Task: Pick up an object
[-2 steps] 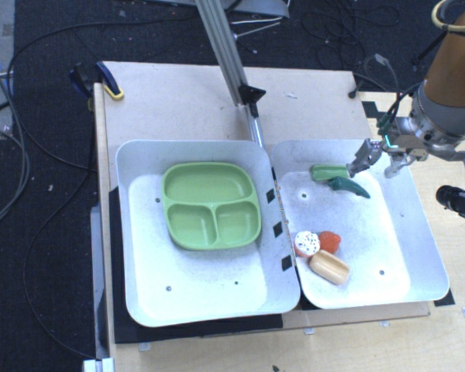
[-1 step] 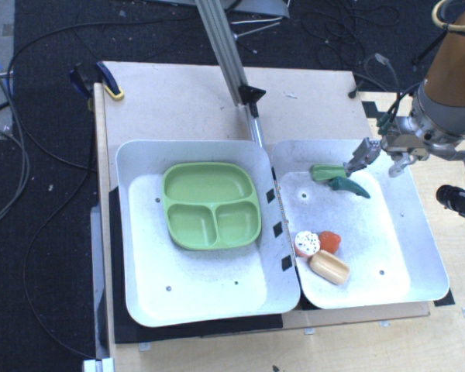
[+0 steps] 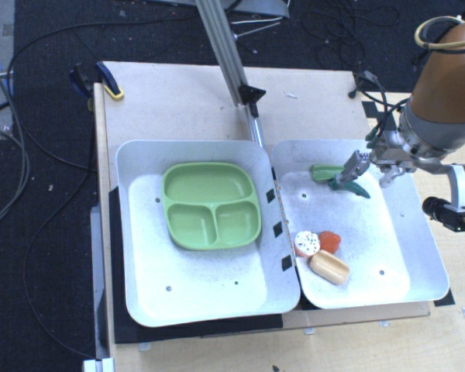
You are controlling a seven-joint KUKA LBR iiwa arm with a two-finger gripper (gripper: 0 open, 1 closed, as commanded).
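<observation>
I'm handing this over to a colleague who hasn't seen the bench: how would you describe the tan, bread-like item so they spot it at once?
Look at the right bin, at its near left corner. Three small items cluster there; the tan bread roll is the nearest to the front edge, touching a white speckled ball and next to a red piece. It alone is tan and oblong.

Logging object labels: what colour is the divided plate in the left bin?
Light green divided plate, plain with no pattern, best seen in the camera view.

The arm (image 3: 442,76) is cut off by the right edge.
</observation>
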